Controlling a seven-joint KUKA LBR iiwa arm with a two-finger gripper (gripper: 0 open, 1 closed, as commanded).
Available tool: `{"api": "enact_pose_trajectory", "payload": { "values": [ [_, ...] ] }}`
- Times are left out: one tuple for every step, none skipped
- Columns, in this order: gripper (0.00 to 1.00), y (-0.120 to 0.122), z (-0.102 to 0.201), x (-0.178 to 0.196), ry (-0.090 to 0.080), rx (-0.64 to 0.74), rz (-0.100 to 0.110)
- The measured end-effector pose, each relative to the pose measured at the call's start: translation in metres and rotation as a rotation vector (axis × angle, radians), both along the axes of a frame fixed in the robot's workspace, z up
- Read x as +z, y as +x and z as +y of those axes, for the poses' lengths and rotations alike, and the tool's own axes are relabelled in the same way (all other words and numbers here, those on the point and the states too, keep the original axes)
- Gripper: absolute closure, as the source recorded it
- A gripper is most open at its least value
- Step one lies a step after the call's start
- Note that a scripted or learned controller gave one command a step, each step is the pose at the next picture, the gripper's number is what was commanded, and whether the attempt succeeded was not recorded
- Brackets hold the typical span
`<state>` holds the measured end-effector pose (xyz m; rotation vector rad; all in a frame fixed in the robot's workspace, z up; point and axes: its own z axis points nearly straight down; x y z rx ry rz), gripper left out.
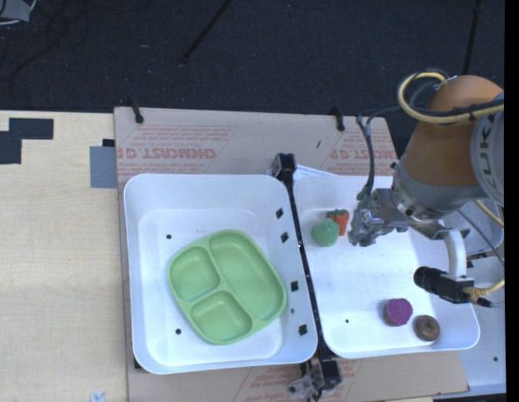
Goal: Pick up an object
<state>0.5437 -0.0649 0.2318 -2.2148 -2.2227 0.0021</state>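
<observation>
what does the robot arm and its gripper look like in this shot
The arm has a bulbous orange section over grey metal segments, with a yellow cable looped at its top and thin black cables alongside. The gripper is a small, dark grey metallic assembly. A white bracket and black cylinder hang below.

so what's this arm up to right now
The robot arm's gripper is down in the right bin, beside a green ball and a small orange piece. A purple ball and a brown ring lie nearer the front. The left bin holds a green divided plate.
</observation>
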Motion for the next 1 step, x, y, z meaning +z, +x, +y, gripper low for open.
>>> {"api": "enact_pose_trajectory", "payload": {
  "values": [
    [1.0,0.0089,0.0462,-0.0095,0.0,-0.001,0.001]
  ]
}}
